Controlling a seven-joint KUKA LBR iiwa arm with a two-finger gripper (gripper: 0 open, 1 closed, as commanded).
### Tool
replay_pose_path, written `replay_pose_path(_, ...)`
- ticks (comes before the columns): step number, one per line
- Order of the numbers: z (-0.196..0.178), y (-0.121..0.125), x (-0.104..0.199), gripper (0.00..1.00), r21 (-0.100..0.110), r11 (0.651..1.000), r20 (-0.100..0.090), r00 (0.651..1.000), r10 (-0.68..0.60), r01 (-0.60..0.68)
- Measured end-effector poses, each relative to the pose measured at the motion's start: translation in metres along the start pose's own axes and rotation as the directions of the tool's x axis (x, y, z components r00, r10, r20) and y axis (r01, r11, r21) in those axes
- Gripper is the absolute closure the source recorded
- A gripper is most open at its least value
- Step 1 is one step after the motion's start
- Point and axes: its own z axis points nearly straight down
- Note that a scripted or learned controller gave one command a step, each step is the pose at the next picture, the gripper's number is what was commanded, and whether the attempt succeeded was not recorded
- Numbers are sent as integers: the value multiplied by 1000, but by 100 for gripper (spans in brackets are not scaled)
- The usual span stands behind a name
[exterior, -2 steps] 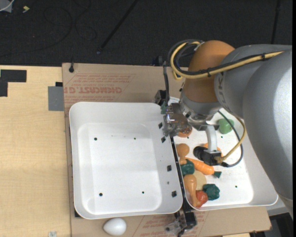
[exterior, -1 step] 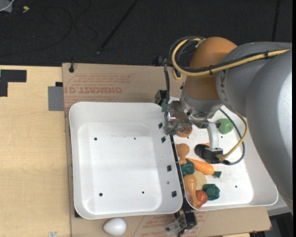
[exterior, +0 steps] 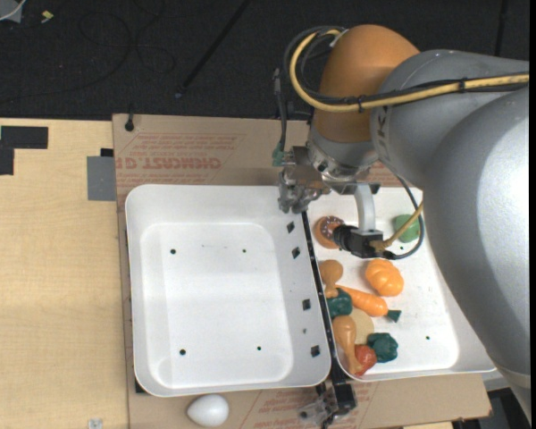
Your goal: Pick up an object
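One white egg [exterior: 207, 409] lies on the desk [exterior: 54, 266], just outside the left bin [exterior: 214, 293]. In the right bin [exterior: 438, 351] sit one carrot [exterior: 366, 302], one round orange toy [exterior: 384, 277] and one donut [exterior: 327, 230], packed tight. The gripper [exterior: 292, 195] hangs where the bins meet, at the far end. I cannot tell if it is spread or pinching. It may bump a rim or knock toys away.

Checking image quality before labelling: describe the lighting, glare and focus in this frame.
Camera view: soft, even light, no hard glare on the shallow white plastic left bin; camera view: the orange toy carrot reads sharp, while the big grey robot arm near the lens looks slightly soft.
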Motion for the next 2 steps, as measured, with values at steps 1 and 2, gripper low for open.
replay_pose_path(1,-8,-2,-2,100,7,1000,2,1000,-1,1)
replay_pose_path(2,7,-3,105,100,6,1000,-2,1000,-7,7)
